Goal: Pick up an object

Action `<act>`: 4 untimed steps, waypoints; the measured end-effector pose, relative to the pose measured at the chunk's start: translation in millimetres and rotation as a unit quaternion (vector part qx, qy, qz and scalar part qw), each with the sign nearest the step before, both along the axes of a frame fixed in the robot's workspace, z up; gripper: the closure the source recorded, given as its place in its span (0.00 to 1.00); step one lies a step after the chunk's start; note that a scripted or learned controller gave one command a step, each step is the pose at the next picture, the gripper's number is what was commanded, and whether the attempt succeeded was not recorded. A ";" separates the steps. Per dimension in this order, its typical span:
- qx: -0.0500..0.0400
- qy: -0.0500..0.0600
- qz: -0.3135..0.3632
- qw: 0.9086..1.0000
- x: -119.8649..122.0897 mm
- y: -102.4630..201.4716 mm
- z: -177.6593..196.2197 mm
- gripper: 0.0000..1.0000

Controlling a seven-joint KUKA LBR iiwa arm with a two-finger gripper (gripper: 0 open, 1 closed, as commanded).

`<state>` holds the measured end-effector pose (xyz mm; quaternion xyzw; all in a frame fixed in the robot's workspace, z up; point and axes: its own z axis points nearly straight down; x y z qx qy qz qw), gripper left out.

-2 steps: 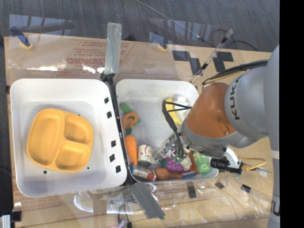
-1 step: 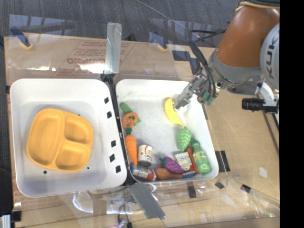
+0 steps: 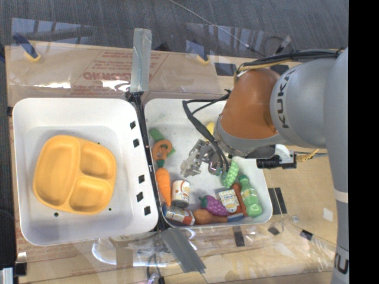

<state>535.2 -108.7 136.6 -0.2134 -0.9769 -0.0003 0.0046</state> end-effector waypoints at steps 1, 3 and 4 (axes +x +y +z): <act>-0.002 -0.009 -0.009 1.000 50.5 -20.7 143.7 1.00; 0.000 -0.003 0.002 1.000 5.8 16.6 -45.7 1.00; -0.002 -0.008 -0.080 0.997 68.0 45.0 117.2 1.00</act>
